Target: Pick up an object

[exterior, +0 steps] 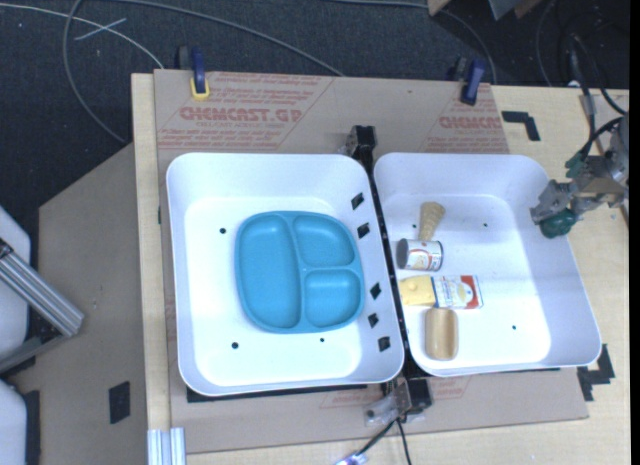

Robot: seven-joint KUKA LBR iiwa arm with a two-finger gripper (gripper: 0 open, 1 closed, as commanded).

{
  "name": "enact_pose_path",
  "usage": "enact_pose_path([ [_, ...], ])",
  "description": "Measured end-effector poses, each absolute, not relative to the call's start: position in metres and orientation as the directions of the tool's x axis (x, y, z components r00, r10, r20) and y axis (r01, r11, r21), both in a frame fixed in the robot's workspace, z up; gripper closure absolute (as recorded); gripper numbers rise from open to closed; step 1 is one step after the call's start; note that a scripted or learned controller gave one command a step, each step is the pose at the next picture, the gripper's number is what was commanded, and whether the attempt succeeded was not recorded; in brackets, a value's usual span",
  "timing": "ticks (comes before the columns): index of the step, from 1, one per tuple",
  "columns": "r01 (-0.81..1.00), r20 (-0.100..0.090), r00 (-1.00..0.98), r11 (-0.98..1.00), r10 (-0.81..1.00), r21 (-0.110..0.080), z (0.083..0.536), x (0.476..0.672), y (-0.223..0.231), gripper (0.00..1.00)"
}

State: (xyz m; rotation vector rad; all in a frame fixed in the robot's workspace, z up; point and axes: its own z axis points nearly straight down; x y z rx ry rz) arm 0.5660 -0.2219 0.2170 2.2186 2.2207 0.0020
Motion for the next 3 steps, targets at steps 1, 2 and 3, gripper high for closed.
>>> enact_pose_path([
  [1,1.000,0.004,-0.006,0.006,1.000,-0.003,0.212,0.556,-0.163,1.00],
  [2,1.000,0.005,-0.007,0.007,1.000,-0.001,0.224,0.555,-0.104,1.00],
  [3,1.000,0.003,-0.007,0.007,1.000,0.001,0.234,0.555,-0.051,1.00],
])
